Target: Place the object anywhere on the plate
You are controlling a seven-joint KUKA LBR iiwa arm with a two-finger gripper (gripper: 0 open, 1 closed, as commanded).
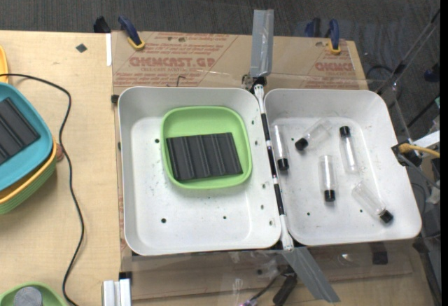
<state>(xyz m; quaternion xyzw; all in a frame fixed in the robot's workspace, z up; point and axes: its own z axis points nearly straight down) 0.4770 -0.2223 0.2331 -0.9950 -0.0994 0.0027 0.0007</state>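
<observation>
A square green plate (238, 122) with rounded corners lies in the upper middle of the left white bin (140, 213). A dark ribbed mat (205, 156) covers the plate's floor. Several clear plastic tubes with black caps lie scattered in the right white bin (308, 224). One tube (279, 147) runs along that bin's left wall. Another (327, 175) lies upright near the middle, and a third (369, 201) sits tilted near the front right corner. Two more lie nearer the back, one tilted (315, 134) and one upright (347, 150).
The bins rest on cardboard (182, 59) held by blue-handled clamps (130, 32). A grey strip (262, 42) stands behind the seam between the bins. Stacked teal and green trays (28, 150) and a black cable (70, 178) lie on the wooden bench at left.
</observation>
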